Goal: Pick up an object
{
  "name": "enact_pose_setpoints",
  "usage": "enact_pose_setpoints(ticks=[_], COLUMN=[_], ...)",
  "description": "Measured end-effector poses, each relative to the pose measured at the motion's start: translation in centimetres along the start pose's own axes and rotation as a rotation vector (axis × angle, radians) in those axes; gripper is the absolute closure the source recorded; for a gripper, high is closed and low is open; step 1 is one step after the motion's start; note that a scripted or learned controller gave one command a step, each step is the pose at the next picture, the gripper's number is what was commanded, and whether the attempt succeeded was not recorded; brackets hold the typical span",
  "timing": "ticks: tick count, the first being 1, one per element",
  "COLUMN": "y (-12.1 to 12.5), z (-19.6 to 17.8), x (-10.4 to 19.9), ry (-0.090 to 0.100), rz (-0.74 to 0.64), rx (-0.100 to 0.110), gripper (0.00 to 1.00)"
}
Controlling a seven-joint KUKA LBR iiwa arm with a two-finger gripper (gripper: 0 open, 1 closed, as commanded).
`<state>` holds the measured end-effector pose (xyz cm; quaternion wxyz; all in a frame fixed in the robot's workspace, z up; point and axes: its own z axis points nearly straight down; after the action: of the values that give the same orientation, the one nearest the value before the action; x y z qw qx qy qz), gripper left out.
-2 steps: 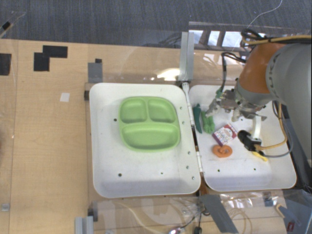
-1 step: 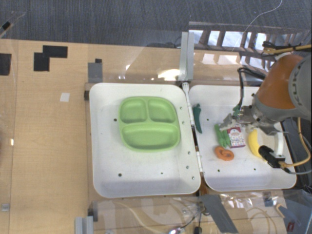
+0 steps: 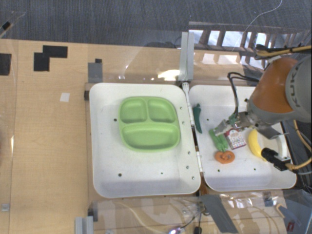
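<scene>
The arm enters from three o'clock and its gripper [image 3: 233, 126] sits low over the middle of the right bin [image 3: 214, 174], directly among the loose items there. Whether the jaws are open or closed cannot be told; the wrist body and the clutter beneath hide them, and no object can be seen held. Candidate objects, all in the right bin: a green block-like piece [image 3: 220, 141] touching or just beside the gripper at its seven o'clock; a small pink-and-white packet [image 3: 237, 139] directly under it at six o'clock; an orange round piece [image 3: 224, 156] further toward six o'clock; a yellow banana [image 3: 254, 143] at four o'clock; a dark green slender item [image 3: 197, 117] well apart at nine o'clock, near the bin's left wall. The left bin [image 3: 105, 145] holds a green divided plate [image 3: 148, 123], clear of the arm. Assessment: the step in hand appears to be the descent or grasp attempt on the packet or the green piece; which one is targeted cannot be confirmed. The next move calls for a firm closure on a single item, then a straight lift. Crowding of neighbouring pieces is a risk of a glancing or double grip.
</scene>
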<state>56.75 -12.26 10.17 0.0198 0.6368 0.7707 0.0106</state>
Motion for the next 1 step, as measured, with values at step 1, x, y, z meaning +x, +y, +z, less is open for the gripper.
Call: enact_pose_setpoints(ticks=[1], y=[2.07], z=[-8.51], x=[6.62], ry=[0.018], rz=[-0.081], rx=[0.034], gripper=[0.00])
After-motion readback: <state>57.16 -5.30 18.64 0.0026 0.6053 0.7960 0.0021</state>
